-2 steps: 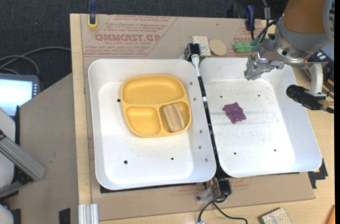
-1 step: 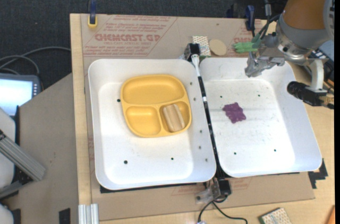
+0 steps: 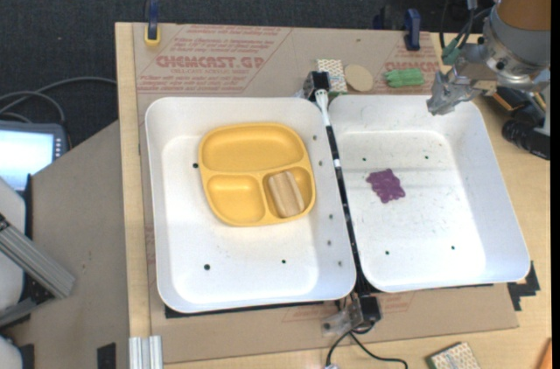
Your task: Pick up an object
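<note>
1. Locate the candidate object. The purple object (image 3: 385, 184) lies flat on the floor of the right bin (image 3: 490, 210), roughly at the bin's centre and slightly toward the seam shared with the left bin (image 3: 166, 210). It is small, irregular in outline and low in profile; no clear long axis can be read from it.

2. Note the alternative. A tan block (image 3: 283, 192) sits in the lower right compartment of the yellow divided tray (image 3: 254, 150) in the left bin, with its long axis running roughly toward and away from the camera.

3. Check the tool. The gripper (image 3: 443, 99) hangs over the far right corner of the right bin, at or just above the rim. You cannot tell from this view whether it is spread or closed. Nothing is visible in it.

4. Establish the governing relation. The purple object lies from the gripper toward the near side of the bench and toward the left bin, well apart from it. It is the nearer of the two candidates; the tan block lies beyond the seam.

5. Judge the next move: travel diagonally inward, then descend. Expect a thin, flat target to be difficult to pinch.
</note>
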Controlling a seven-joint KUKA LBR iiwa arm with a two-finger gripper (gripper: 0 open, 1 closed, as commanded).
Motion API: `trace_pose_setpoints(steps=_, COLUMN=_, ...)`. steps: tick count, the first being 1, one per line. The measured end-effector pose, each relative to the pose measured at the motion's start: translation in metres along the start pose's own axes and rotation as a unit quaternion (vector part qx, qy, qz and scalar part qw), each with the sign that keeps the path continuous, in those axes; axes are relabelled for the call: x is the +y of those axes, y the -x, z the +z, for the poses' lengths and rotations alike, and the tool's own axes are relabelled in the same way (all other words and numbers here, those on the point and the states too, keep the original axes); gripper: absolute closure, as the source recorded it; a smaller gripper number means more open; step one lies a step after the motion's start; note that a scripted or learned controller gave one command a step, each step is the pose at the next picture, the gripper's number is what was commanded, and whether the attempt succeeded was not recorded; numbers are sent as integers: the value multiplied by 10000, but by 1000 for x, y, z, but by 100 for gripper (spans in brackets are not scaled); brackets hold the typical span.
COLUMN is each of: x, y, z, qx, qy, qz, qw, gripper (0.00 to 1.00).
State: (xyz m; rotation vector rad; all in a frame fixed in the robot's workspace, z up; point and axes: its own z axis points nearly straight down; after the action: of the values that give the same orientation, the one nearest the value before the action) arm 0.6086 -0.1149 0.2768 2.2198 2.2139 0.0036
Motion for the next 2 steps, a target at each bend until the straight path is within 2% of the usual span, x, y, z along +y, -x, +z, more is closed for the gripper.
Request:
trace_pose_setpoints(steps=1, x=16, y=9, z=7, qx=-1, qy=-11, qz=-10, qw=10000, gripper=100)
trace_pose_setpoints(steps=2, x=24, y=-3, z=19, qx=14, qy=-32, qz=-19, qw=10000, gripper=100)
